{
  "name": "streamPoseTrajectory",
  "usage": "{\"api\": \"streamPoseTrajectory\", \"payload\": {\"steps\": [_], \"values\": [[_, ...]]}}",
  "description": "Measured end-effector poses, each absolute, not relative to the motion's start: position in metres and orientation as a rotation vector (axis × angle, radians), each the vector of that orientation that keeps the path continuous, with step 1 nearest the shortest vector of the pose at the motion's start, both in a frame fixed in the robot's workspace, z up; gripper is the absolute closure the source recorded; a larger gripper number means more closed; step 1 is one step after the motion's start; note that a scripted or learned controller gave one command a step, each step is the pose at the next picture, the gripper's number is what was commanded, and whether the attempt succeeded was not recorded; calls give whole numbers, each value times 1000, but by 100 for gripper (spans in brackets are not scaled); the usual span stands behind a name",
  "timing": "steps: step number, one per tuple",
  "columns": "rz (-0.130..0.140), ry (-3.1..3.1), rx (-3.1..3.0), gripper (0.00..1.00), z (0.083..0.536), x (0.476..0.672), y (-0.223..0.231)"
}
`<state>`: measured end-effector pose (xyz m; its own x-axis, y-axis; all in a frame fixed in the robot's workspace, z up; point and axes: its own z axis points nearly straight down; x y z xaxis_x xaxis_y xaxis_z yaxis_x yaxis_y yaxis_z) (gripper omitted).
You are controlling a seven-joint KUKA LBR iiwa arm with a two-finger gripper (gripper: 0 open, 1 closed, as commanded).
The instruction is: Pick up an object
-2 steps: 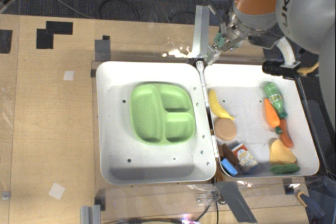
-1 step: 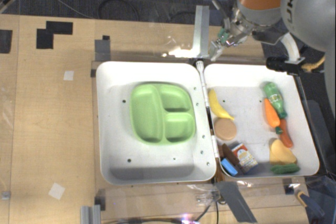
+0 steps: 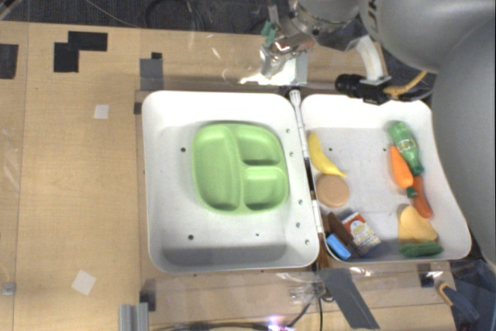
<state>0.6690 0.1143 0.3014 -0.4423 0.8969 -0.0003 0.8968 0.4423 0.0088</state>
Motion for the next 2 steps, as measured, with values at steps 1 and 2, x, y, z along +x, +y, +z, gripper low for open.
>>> {"api": "streamPoseTrajectory", "payload": {"steps": [1, 2], "values": [[7, 2742, 1524, 100, 278, 669, 141], [4, 2777, 1455, 100, 257, 670, 75]]}}
